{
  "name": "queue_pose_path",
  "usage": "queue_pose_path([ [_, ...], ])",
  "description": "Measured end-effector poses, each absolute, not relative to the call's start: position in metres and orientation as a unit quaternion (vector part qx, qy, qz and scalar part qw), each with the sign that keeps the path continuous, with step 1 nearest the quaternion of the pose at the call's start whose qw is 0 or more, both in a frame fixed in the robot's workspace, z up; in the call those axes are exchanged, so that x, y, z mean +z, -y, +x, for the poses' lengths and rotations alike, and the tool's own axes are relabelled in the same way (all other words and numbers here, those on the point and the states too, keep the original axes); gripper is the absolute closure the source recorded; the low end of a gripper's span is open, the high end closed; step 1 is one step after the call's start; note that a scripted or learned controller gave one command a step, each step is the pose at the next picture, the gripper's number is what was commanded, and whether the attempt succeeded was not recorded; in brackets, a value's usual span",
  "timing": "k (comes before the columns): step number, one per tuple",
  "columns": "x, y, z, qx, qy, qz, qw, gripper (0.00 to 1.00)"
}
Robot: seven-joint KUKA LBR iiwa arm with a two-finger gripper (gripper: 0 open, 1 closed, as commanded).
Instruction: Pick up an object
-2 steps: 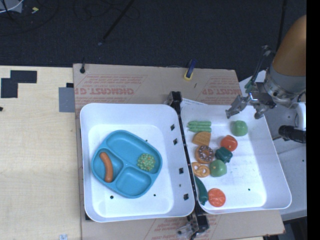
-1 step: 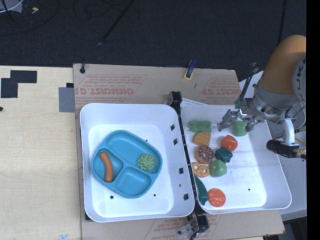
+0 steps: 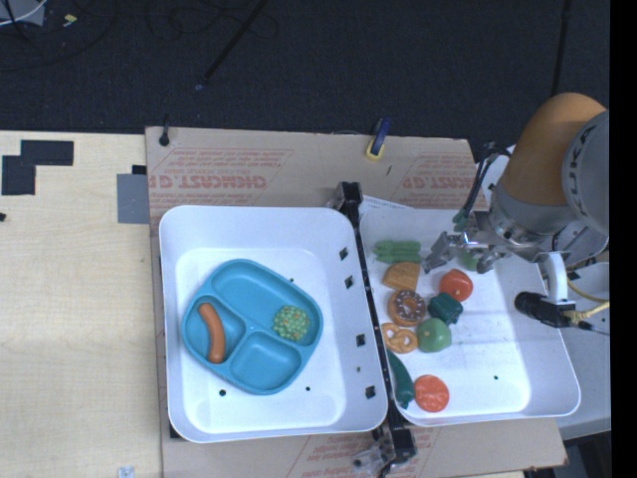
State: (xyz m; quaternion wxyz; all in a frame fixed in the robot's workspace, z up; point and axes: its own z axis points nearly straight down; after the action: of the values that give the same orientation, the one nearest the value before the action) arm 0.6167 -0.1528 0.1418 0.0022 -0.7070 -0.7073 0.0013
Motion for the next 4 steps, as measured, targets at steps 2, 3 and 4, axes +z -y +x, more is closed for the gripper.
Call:
queue_pose_path([
  [2,0.105,0.152,0.619,-0.0014,0.706,-0.708,-0.001,1.00],
  [3,0.148,0.151,0.619,-0.0004,0.707,-0.707,0.000,1.00],
  [4,0.208,0.157,0.626,-0.0011,0.707,-0.707,-0.002,1.00],
])
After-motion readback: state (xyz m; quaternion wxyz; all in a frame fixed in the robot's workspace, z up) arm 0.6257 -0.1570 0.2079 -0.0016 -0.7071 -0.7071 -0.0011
